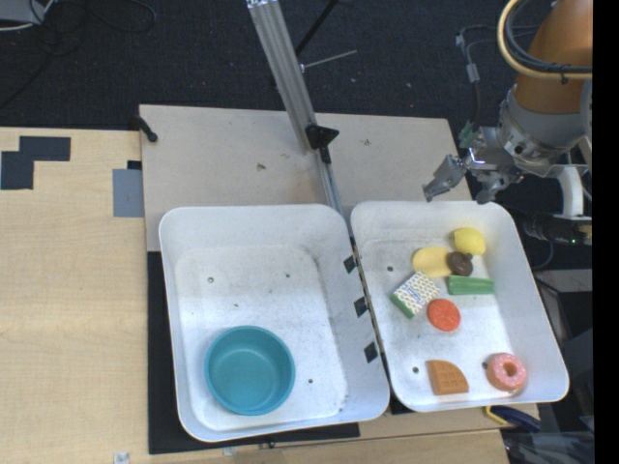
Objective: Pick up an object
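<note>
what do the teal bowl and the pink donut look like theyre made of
Teal bowl: likely plastic, smooth, even colour with a soft sheen. Pink donut: probably a plastic or rubber toy with matte, speckled pink icing; too small to be sure.

Single fixed camera, mounted above the bench, looking down at a slant. Far bench edge and dark floor run along the top of the frame, near edge along the bottom. Mid-range: both bins fit whole, left bin [184,249] lower centre-left, right bin [527,259] lower centre-right. Arm [551,75] enters at upper right, partly cropped by the frame edge. Slanted aluminium rail [285,75] rises toward top centre.
</note>
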You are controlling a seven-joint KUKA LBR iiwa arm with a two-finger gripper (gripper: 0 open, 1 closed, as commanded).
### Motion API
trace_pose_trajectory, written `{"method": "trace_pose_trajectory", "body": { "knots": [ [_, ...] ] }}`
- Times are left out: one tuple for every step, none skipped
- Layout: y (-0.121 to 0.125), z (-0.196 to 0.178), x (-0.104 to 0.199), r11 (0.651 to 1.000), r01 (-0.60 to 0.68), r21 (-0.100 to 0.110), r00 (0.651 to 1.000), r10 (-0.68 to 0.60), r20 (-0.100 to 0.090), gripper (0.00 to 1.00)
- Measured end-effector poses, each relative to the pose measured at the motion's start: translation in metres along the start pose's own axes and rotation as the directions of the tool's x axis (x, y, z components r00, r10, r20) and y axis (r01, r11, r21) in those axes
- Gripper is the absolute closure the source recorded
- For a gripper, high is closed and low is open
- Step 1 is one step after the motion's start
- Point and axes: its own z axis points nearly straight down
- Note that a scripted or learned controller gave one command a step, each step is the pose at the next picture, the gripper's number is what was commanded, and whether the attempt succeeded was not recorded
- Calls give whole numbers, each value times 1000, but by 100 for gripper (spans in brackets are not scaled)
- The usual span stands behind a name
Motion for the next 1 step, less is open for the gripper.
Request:
{"method": "trace_pose_trajectory", "body": {
  "knots": [
    [-5, 62, -1, 1000, 0, 4, 1000, 0, -1, 0]
  ]
}}
